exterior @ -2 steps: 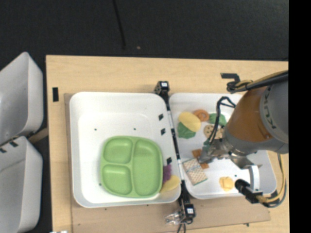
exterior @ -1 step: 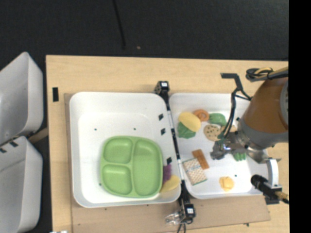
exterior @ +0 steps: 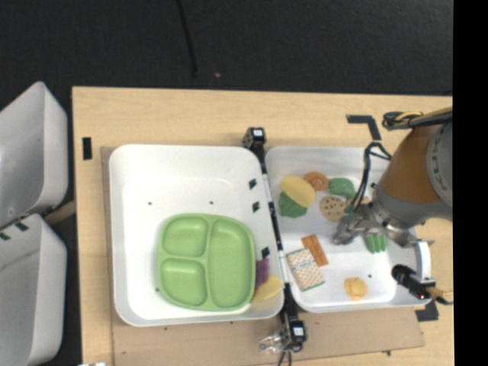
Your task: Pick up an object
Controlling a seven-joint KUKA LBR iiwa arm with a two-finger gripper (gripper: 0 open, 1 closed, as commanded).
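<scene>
Gripper (exterior: 347,231) sits low in the right bin (exterior: 335,302), right-centre of frame, at the end of the grey arm (exterior: 412,181) with its orange band. Its dark fingers are too small and blurred to read; whether they are apart or closed, or have anything between them, cannot be told. Nearest items: a round tan cookie (exterior: 332,206) just above-left of the tip, a small green piece (exterior: 374,242) just to its right, an orange bar (exterior: 314,250) just below-left. Further out: a patterned packet (exterior: 304,269), a small yellow lump (exterior: 355,287) near the bin's lower edge, a yellow-and-green toy (exterior: 295,195), and orange (exterior: 316,181) and green (exterior: 341,187) pieces towards the top. Judgement: all look like light play food, likely stiff and smooth, so prone to slipping; the cookie is flat and best pinched across its edge, the bar across its narrow width. The left bin (exterior: 133,166) holds a green divided tray (exterior: 207,261), with purple and yellow bits at its lower right.
</scene>
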